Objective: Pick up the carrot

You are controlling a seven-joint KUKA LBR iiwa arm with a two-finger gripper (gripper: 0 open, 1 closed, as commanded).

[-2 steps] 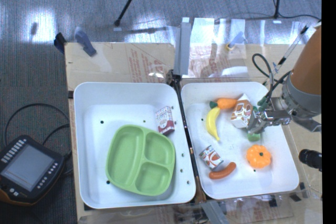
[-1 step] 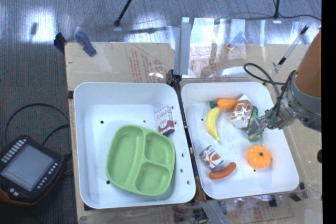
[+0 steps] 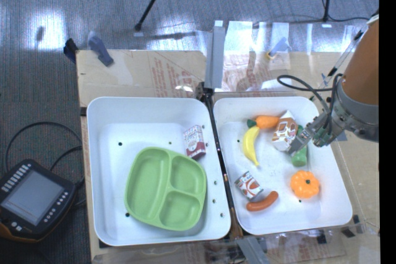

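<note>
We see the arm [image 3: 362,86] reaching in from the right over the right bin [image 3: 322,210], with the gripper [image 3: 299,144] low among the toys. Its tip sits just beside a small carton [image 3: 283,131] and right over a green toy [image 3: 300,158] — whether the jaws are spread or pressed together we cannot tell, and nothing shows plainly between them.

The carrot [image 3: 267,122] lies near the far wall of the right bin, orange with a green top pointing left, touching the upper left edge of the carton. It is a little way left of the gripper, with the carton between them.

Below the carrot we find a banana [image 3: 250,144], curved and lying lengthwise. Toward the near side sit a small can [image 3: 248,185] and a sausage [image 3: 262,201], close together, and a little pumpkin [image 3: 305,185] to their right.

In the left bin [image 3: 108,114] rests a green plate [image 3: 166,188] with three compartments — and a second can [image 3: 194,141] stands just beyond its far right corner.
</note>
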